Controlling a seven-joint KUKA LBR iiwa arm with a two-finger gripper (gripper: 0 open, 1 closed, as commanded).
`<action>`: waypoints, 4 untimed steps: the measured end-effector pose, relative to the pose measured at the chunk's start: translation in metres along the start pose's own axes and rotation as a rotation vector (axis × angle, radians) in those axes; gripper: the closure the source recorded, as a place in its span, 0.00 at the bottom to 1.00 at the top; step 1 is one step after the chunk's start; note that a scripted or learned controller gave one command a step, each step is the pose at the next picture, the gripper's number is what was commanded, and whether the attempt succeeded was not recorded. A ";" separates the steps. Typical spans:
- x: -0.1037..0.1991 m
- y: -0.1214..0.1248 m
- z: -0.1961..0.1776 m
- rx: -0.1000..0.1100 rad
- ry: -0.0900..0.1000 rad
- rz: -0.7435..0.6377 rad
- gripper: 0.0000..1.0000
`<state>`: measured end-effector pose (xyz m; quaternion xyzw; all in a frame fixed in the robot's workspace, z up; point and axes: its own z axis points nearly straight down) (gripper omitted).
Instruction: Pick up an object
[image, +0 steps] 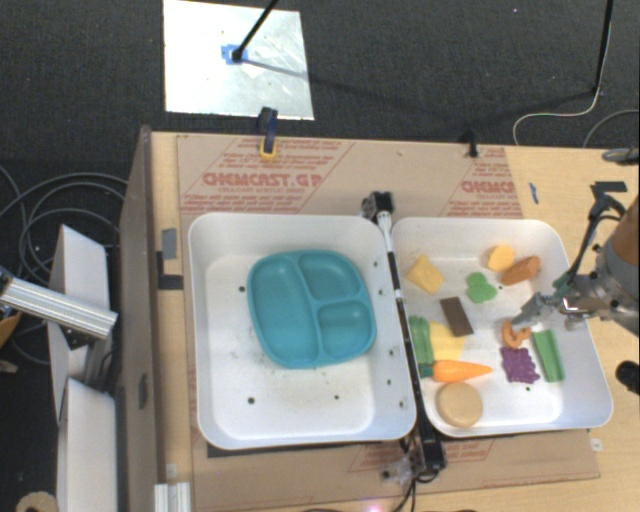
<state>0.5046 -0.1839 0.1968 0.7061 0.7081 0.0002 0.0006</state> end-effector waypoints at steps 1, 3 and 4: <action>-0.008 0.015 0.118 0.000 0.000 0.001 0.00; -0.009 0.016 0.102 -0.003 -0.001 0.001 0.00; 0.078 0.076 0.087 -0.006 0.003 -0.012 0.00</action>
